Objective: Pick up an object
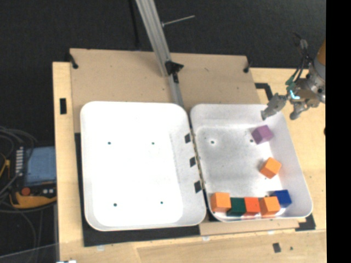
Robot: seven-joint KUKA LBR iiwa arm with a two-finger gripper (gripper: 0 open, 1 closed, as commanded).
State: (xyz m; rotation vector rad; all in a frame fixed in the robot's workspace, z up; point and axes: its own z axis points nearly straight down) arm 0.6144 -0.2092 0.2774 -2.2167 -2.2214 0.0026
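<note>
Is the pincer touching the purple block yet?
Apart. The camera view shows the open pincer over the right bin's far corner, with bare bin floor between it and the purple block.

Purple cube (262, 133) and orange cube (270, 167) lie apart at right; orange (221, 201), green (237, 206), orange (252, 205), orange (269, 205), blue (282, 197) cubes line the bottom.

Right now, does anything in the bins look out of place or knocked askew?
Nothing stands out. The purple block and a lone orange block lie loose in the right bin; the rest crowd its near edge.
</note>
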